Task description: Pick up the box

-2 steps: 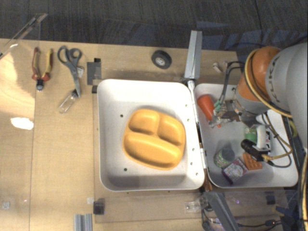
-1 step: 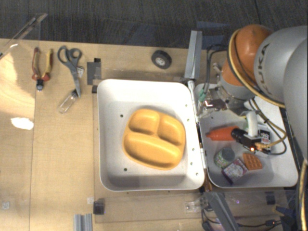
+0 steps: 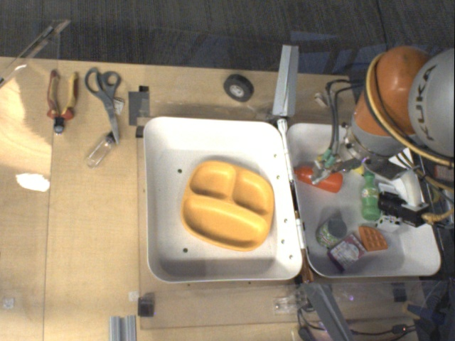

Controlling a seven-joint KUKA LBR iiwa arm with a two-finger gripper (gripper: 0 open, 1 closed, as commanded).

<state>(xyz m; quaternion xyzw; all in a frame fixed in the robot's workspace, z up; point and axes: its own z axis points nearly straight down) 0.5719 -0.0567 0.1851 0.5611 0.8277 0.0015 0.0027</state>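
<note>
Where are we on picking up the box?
Done: the arm has reached over the right bin. In hand: nothing visibly held; the gripper sits by the red-orange object. Left: the small purple box lies near the bin's front edge, apart from the gripper.

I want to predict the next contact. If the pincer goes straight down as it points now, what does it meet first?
Probably the red-orange object in the right bin: the pincer hangs just over it. Depth is unclear from above.

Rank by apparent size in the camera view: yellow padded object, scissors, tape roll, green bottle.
1. Yellow padded object, by far the largest.
2. Scissors.
3. Green bottle.
4. Tape roll, though it looks close to the bottle in area, so that order is unsure.
</note>
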